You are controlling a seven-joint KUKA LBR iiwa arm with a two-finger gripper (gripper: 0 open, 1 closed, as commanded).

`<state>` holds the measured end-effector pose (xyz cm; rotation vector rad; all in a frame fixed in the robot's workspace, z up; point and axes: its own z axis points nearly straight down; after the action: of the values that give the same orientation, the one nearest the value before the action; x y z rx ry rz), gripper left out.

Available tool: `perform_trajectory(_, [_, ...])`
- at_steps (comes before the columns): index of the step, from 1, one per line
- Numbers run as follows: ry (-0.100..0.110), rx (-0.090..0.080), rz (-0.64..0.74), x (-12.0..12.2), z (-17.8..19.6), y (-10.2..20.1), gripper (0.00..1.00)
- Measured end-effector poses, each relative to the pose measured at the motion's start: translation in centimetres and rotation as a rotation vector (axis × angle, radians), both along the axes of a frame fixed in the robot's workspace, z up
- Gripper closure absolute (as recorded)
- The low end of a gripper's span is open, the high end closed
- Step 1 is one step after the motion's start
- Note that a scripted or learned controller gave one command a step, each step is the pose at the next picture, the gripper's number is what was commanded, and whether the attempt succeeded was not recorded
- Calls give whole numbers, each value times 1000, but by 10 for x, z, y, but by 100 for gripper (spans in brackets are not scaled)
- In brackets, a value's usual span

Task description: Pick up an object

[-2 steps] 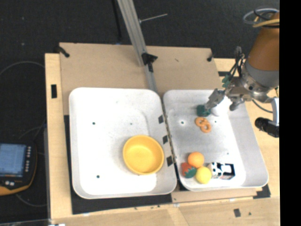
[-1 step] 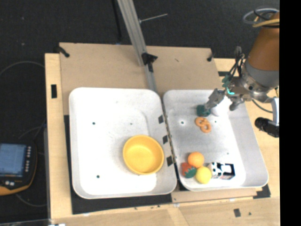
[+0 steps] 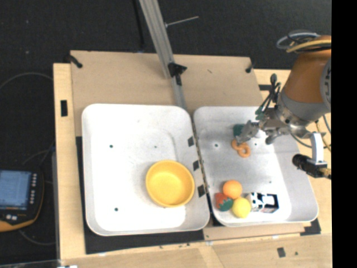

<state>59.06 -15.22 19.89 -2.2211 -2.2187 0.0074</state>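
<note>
1. The likeliest target is a small orange ring-shaped toy [image 3: 242, 149] lying in the right-hand white bin [image 3: 290, 202], in the bin's far half and about midway between its left and right walls.
2. The two-finger gripper [image 3: 257, 128] hangs just above and to the right of that ring, near enough that its tip seems almost over it. A small teal piece [image 3: 239, 130] sits at the tip; I cannot tell whether it is part of the tool or a separate thing.
3. The fingers are too small and cluttered to read, so I cannot tell whether they stand apart or together. Nothing is plainly held between them.
4. In my judgement the next move turns on a short shift toward the bin's left wall and near edge, then a descent.
5. In the near right part of the same bin lie an orange ball [image 3: 232, 188], a yellow ball [image 3: 241, 207], a red-and-green piece [image 3: 224, 203] and a black-and-white block [image 3: 264, 201], touching or nearly so.
6. A yellow plastic bowl [image 3: 169, 183] stands in the left-hand white bin [image 3: 111, 127], toward its near right corner.
</note>
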Motion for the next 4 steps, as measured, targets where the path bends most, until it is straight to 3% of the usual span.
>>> perform_trajectory(2, [-1, 0, -1, -1, -94, 0, 0])
perform_trajectory(3, [-9, 2, -7, 2, -80, 0, 100])
perform_trajectory(4, [-13, 1, 4, 1, -18, 4, 100])
